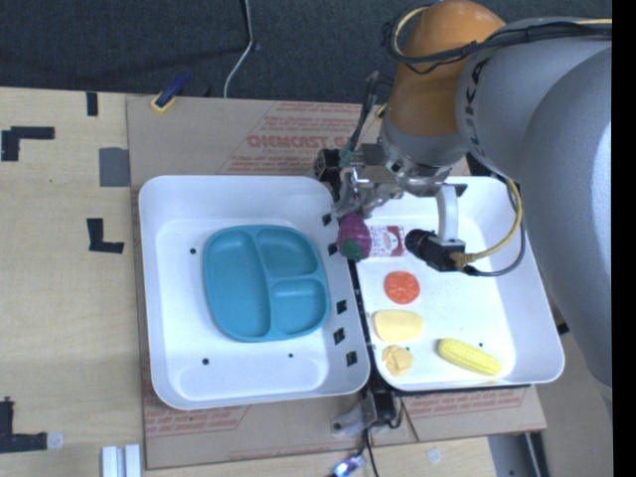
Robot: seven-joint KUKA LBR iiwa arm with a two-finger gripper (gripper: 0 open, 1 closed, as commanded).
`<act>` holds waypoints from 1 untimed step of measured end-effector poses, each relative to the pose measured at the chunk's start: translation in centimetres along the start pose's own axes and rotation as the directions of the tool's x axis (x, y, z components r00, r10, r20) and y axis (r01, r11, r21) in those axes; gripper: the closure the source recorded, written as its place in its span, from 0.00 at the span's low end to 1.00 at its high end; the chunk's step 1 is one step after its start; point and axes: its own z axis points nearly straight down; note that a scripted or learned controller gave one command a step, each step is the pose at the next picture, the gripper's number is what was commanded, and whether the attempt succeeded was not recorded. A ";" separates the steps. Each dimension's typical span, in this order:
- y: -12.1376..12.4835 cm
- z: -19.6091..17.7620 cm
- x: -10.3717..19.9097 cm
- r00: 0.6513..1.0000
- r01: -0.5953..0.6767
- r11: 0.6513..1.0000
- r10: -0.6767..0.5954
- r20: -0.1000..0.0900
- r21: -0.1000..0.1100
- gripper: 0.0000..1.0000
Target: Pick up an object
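Purple plum-like fruit [352, 236], dark and rounded with a green tip, sits right under the gripper [356, 205] at the right bin's [517, 266] left wall, by the divide between bins. Whether it is gripped, I cannot tell.

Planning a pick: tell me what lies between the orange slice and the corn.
In the camera view, a yellow piece sits between the orange slice and the corn, slightly left of the direct line; otherwise bare bin floor.
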 end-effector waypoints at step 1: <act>1.1 0.5 6.0 1.000 0.001 1.000 -0.001 0.000 0.000 1.00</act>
